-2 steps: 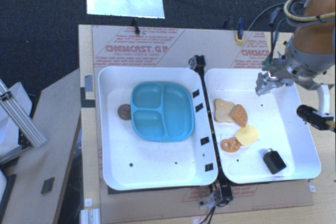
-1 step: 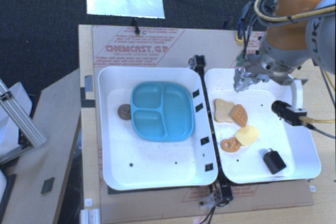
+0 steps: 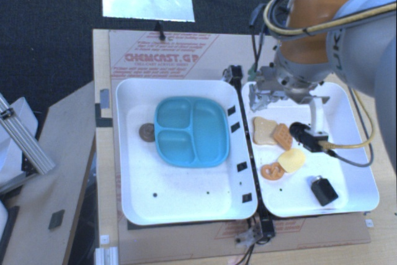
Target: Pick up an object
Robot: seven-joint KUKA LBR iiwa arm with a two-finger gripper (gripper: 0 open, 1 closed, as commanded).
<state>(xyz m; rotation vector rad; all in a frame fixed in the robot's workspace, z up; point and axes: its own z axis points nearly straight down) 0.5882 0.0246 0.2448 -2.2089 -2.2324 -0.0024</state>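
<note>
In the right bin point(image 3: 360, 133) lie several small items. A tan toast slice point(image 3: 264, 130) sits near the bin's left wall, with an orange waffle-like piece point(image 3: 283, 136) against its right side. Below them are a brown pretzel point(image 3: 272, 170), a pale yellow piece point(image 3: 292, 161) and a black block point(image 3: 324, 190). My gripper point(image 3: 265, 98) hangs over the bin's upper left part, just above the toast slice. Nothing is visible in its grasp.
The left bin point(image 3: 133, 195) holds a blue divided plate point(image 3: 189, 131) and a small brown disc point(image 3: 147, 132) at the plate's left. A black and white part with a yellow cable point(image 3: 313, 133) hangs from the arm over the right bin's middle. The divider point(image 3: 245, 133) separates the bins.
</note>
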